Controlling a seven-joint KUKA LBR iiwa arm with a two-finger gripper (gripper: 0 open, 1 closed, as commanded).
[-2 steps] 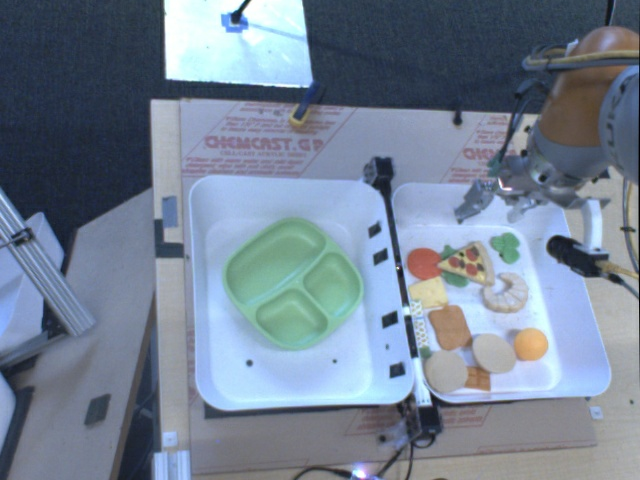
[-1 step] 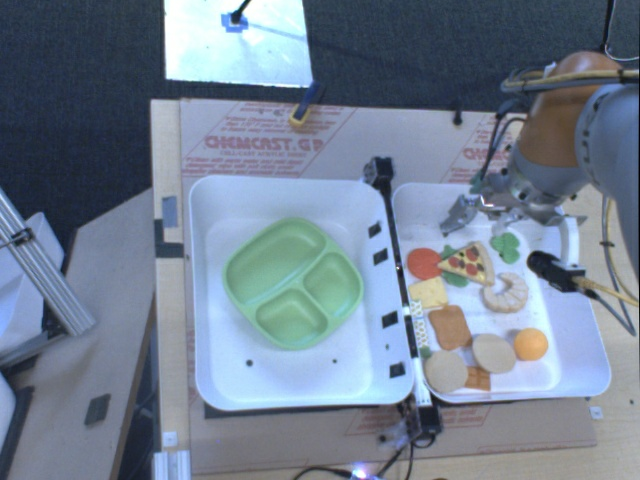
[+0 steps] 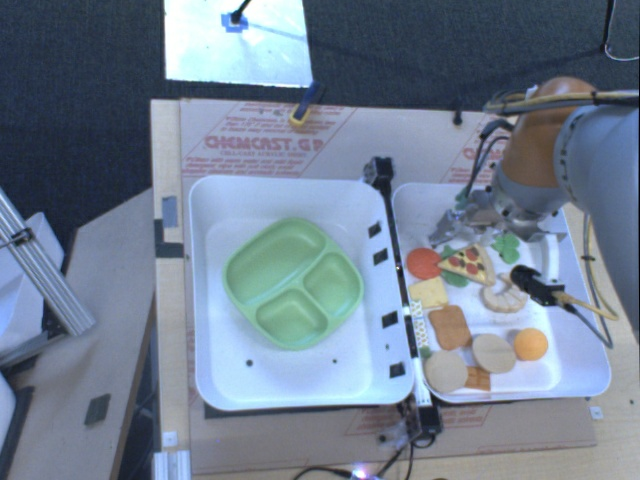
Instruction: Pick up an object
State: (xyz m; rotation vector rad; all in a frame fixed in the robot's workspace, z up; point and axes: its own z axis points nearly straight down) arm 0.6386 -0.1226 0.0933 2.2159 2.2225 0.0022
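Gripper [image 3: 447, 232] sat low over the far part of the right bin [image 3: 590, 370], hanging off the grey arm [image 3: 600, 158] that came in from the right. Couldn't tell if it was released or clenched, the view was too small and cluttered there. Nothing visibly held.

Biggest to smallest from there:
- Left bin [image 3: 250, 373] lay well to the gripper's left, across the divider.
- Green divided plate [image 3: 293, 283] was in that bin, well apart from the gripper, nothing on it.
- Pizza slice [image 3: 468, 264] was just beside the gripper on the near side, the closest candidate.
- Brown toast piece [image 3: 450, 326] lay further toward the near edge.
- Tan disc [image 3: 492, 352] and pale disc [image 3: 446, 371] were nearer still to the front rim, well apart from the gripper.
- Yellow cheese square [image 3: 430, 292] lay between the pizza and the toast.
- Red round piece [image 3: 423, 262] was near the gripper, slightly left and toward the front.
- Orange ball [image 3: 530, 344] sat off to the right and front.
- Green bits [image 3: 508, 243] lay just right of the gripper, under the wrist.

Step, as I judged it: reach and descent, with the pick not yet made and no object lifted. The next move would call for settling on one piece, likely the pizza slice or the red round piece, then closing and lifting straight up. The food was packed tight, so a clean grab on a flat piece looked hard.
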